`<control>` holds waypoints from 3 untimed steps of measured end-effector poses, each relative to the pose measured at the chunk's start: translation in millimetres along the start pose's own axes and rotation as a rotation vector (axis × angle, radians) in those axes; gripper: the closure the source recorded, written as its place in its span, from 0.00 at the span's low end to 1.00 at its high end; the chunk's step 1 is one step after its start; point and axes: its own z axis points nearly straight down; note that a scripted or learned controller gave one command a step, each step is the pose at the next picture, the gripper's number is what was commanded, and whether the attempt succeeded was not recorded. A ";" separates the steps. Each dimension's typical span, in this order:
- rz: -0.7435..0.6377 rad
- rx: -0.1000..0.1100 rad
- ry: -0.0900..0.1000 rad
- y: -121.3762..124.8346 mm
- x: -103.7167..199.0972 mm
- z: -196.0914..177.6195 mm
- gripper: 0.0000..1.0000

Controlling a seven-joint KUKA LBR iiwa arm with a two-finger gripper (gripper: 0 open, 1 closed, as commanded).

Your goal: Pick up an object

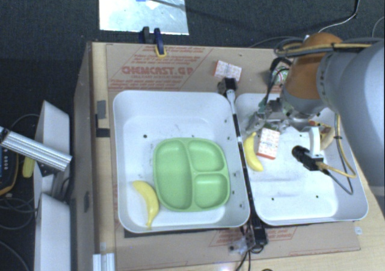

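Note:
In the right bin (301, 203), a small white box with red print (269, 144) lies near the left wall, and a yellow banana (252, 154) rests beside it on the left. My gripper (272, 123) hangs just above the box's far end, close over it. The view does not show the box between its fingers. The left bin (129, 143) holds a green divided plate (192, 173) and a second yellow banana (147, 202) at its front left.
A red-and-white packet (227, 70) lies on the cardboard behind the bins. A tan object (326, 137) shows partly at the right bin's right side, behind the arm. The grey arm covers the right bin's back right corner.

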 end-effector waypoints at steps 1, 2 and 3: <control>-0.002 -0.002 0.000 36.4 -23.3 -0.5 0.00; 0.000 0.000 0.000 19.4 -16.0 -0.1 0.00; -0.003 -0.001 0.000 36.4 -21.7 -0.6 0.00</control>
